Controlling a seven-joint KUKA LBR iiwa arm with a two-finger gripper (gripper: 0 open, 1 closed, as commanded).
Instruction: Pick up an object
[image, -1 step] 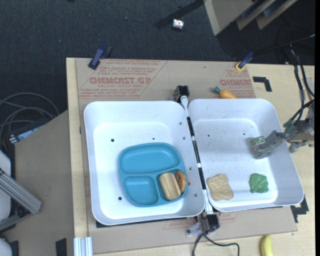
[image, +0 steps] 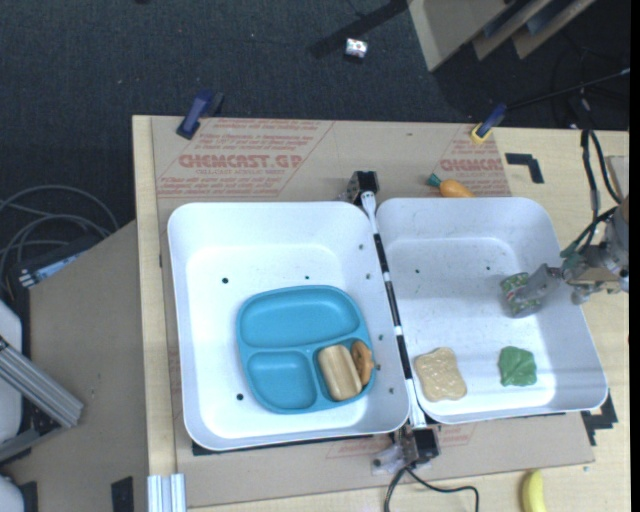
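Dark carpet is surrounding the bench, with grey cables looping at 9 o'clock and a board of brown protective paper lying under both bins. Two white bins are sitting side by side: left bin, right bin.

Left bin: a blue divided tray is resting near the centre, with a tan bread-like piece lying in the tray's compartment at 5 o'clock and a browner item touching its right side.

Right bin: a beige cracker-like piece is lying at 7 o'clock, a green leafy item at 5 o'clock, the two well apart.

Gripper is reaching in from 3 o'clock, low over the right bin's right half. A mottled grey-green lump is sitting at its tip, but the blur is making it unclear whether that is part of the gripper or something pinched; how far it is spread, cannot tell.

Off the bins: an orange carrot-like object is lying on the bench at 12 o'clock of the right bin; a yellow item is showing at the bottom edge.
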